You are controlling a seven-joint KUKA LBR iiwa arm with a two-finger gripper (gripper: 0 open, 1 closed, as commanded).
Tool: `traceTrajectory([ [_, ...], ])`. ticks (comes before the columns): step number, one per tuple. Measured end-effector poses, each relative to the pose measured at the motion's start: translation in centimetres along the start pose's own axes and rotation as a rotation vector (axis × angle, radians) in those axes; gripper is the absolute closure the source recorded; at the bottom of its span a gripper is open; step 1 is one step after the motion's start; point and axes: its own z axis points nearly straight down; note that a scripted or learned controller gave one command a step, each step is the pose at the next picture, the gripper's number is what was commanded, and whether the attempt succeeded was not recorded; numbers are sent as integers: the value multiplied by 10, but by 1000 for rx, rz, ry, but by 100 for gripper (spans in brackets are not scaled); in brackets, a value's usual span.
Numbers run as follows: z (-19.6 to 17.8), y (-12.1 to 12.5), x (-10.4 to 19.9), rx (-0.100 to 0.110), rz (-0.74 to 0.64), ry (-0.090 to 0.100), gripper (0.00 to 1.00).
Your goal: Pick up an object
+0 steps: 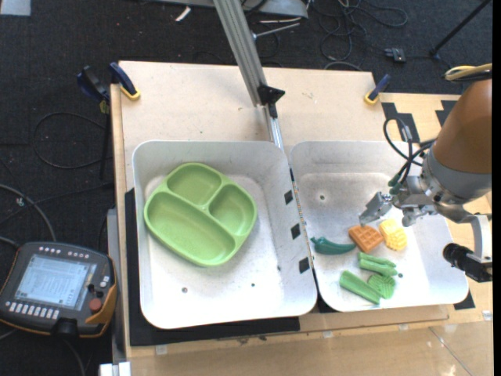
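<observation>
My gripper [391,210] hangs over the right bin [329,180], its two fingers spread apart and open with nothing between them. Just below it lie an orange waffle piece [365,236] and a yellow corn piece [394,236], side by side and touching. A dark green pepper [332,246] lies to the left of the waffle. Nearer the bin's front edge sit three light green pieces: one [377,265], a longer one [358,286] and a ridged one [385,287].
The left bin [156,288] holds a light green divided plate [201,212]. A slanted metal pole [243,41] crosses the bench from the back toward the ridge between the bins. A teach pendant [55,287] lies on the floor at the lower left.
</observation>
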Motion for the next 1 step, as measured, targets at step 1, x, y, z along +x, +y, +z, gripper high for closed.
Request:
traceTrajectory([
  [1, 113, 97, -22, 1, -4, -1, 0],
])
